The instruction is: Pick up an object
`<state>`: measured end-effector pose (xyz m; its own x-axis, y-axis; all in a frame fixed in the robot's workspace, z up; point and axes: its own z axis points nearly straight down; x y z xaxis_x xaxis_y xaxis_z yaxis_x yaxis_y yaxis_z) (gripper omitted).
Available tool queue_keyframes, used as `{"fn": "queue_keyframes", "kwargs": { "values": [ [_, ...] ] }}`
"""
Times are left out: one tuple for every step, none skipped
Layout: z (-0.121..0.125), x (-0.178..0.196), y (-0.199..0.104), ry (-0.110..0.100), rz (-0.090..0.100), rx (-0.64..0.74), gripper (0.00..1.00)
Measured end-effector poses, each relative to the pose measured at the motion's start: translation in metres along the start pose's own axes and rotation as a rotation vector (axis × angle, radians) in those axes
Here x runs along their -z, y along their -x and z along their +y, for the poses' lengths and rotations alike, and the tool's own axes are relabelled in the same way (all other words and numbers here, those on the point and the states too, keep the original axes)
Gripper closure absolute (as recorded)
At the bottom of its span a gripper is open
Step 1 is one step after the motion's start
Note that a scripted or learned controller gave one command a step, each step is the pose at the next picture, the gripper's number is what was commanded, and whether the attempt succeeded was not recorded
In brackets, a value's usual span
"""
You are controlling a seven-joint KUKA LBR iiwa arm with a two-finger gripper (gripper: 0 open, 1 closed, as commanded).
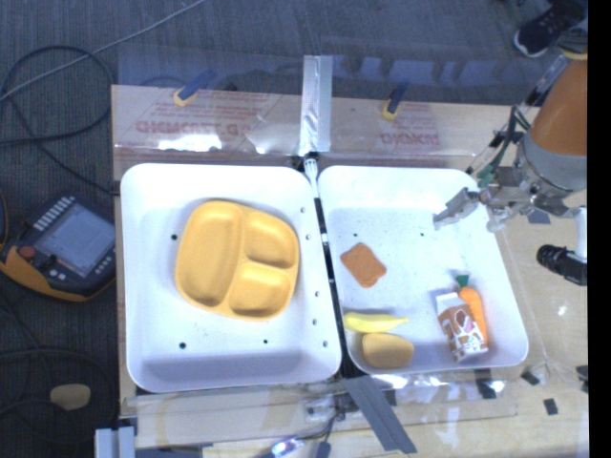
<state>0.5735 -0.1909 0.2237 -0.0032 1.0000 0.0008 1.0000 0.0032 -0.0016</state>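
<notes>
Here's the grey arm with its orange band reaching in at the upper right of the frame, and its pincer hangs over the upper right corner of the right-hand white bin. One thin finger points toward the bin's middle, a second sits nearer the wrist, so the pincer looks spread apart, with nothing between the fingers. That perch over bare floor reads, to my eye, as a staging spot before a descent.

The candidates all sit lower in that bin. A flat orange-brown cracker-shaped piece lies alone near centre, well apart from the rest, probably the easiest approach. Along the bottom edge, a yellow banana rests touching a rounded yellow-orange lump. At lower right, a small orange-and-white carton lies tilted, with an orange carrot pressed along its upper side; that crowding could trouble a grasp.

The left-hand white bin carries a yellow three-compartment plastic tray, lying flat.

Both bins rest on a pale wooden desk, taped plastic sheeting behind them. Around it, dark carpet, trailing cables, and a handheld control pendant at the left edge.
</notes>
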Motion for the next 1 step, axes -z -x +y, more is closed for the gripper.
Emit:
{"fn": "queue_keyframes", "kwargs": {
  "values": [
    [-0.0621, -0.1307, -0.0127, 0.001, 0.001, -0.004, 0.00]
  ]
}}
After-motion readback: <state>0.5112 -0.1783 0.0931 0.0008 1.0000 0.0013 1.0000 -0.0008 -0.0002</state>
